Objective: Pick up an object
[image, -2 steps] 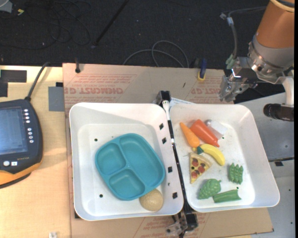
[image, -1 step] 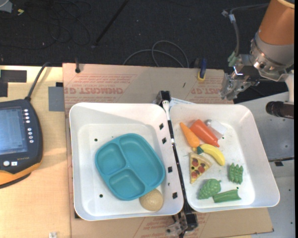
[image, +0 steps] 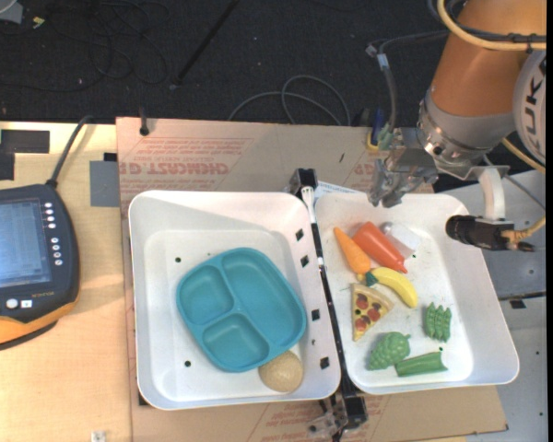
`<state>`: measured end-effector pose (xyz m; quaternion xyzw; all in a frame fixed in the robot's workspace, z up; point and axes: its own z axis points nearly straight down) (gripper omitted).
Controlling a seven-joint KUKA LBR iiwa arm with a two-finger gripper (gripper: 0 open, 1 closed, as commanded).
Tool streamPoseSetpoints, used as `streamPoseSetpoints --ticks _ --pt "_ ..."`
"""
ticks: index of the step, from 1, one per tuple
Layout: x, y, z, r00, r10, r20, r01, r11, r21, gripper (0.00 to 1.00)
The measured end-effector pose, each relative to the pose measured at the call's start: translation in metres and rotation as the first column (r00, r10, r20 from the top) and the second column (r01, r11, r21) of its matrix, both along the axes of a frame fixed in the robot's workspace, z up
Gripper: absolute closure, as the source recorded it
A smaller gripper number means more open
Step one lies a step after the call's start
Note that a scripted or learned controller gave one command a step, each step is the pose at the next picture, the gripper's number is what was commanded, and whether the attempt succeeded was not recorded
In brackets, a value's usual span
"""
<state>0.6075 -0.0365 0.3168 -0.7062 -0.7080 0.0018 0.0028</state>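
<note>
My gripper [image: 384,197] hangs above the back edge of the right bin [image: 484,339], with nothing between its fingers; it stands just behind the toy food. Below it lie an orange carrot [image: 352,250], a red sausage-shaped piece [image: 381,244], a yellow banana [image: 394,284] and a pizza slice [image: 368,309]. Nearer the front lie a broccoli head [image: 387,349], a green leafy piece [image: 437,322] and a green pepper-like stick [image: 420,364].
The left bin [image: 157,247] holds a teal divided plate [image: 240,308] and a beige round bread roll [image: 280,373] at its front. A tablet [image: 18,251] sits on the bench at the left. A black cylinder [image: 475,231] juts in over the right bin's right rim.
</note>
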Motion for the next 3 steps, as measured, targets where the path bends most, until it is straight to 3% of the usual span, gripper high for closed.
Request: streamPoseSetpoints --ticks 3 --pt "0.001 -0.005 0.03 1.0 -0.001 -0.003 0.001 1.0 -0.001 1.0"
